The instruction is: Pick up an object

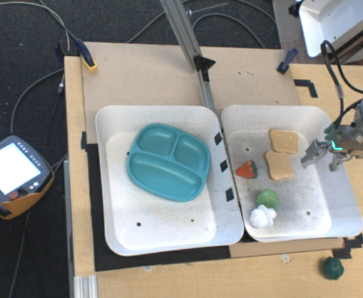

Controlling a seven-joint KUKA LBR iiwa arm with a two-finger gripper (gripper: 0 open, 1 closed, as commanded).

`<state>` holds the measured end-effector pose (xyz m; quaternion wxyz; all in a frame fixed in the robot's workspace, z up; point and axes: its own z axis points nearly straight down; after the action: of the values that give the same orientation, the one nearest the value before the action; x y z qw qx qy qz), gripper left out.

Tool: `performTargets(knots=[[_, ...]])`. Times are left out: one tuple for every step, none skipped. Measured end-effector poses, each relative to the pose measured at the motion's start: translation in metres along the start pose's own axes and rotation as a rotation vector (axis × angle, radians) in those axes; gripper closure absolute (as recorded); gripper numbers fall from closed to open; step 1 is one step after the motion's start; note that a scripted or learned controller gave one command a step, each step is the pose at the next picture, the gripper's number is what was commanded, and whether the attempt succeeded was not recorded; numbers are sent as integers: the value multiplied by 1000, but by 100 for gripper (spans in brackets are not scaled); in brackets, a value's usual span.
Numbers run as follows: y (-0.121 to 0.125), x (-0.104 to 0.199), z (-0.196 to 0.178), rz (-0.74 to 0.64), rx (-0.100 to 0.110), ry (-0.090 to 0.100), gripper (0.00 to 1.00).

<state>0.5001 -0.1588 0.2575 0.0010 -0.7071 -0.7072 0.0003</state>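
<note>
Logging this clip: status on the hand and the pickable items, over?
Hand open, holding nothing, over right bin's right side. Nearest item: lower bread slice, untouched. Path clear.

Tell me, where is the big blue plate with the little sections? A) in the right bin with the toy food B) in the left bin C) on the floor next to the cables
B: the blue plate lies alone in the left bin, while the bread slices, strawberry and other toy food sit in the right bin.
</note>
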Motion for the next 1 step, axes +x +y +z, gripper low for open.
performTargets(knots=[[0,0,0,0,-1,0,0]])
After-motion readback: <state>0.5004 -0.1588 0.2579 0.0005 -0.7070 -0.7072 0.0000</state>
